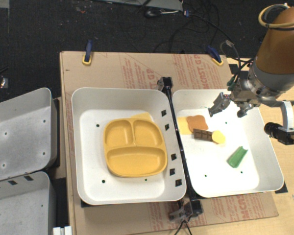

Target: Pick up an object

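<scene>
Green block lies in the right bin, near a brown bar and yellow disc. Red lettering on the cardboard is illegible. Gripper hovers above, fingers spread wide, nothing between them.

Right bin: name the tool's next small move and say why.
Probably shift the tool toward the view's left and lower it over the brown bar. It hangs open above the right bin with nothing between its fingers, and the cluster around that bar is the closest target.
</scene>
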Tool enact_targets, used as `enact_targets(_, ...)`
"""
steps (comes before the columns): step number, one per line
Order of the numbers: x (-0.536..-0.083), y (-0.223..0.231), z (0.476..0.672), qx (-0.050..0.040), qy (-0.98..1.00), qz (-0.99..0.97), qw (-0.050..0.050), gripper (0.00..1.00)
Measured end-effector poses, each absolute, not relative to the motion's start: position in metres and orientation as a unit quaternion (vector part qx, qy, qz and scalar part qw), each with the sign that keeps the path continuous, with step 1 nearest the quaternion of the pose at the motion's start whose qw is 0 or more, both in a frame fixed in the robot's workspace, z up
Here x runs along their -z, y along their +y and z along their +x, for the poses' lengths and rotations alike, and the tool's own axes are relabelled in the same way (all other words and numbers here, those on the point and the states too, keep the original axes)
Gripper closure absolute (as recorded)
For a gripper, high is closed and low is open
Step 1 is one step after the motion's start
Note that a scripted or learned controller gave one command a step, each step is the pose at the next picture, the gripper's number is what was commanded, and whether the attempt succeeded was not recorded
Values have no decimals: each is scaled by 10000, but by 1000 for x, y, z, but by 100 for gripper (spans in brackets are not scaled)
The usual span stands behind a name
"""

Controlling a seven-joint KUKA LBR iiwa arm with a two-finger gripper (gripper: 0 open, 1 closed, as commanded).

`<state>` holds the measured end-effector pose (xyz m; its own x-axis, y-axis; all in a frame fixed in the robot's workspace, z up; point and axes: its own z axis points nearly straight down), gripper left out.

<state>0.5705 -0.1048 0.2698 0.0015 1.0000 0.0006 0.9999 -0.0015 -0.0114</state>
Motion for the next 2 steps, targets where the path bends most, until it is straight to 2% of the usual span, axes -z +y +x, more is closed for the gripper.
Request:
enact_targets(1,-276,-105,572,-4,-7073,-7069,-1,0)
enact_targets(2,-212,-100,573,-19,-7070,-7072,23,0)
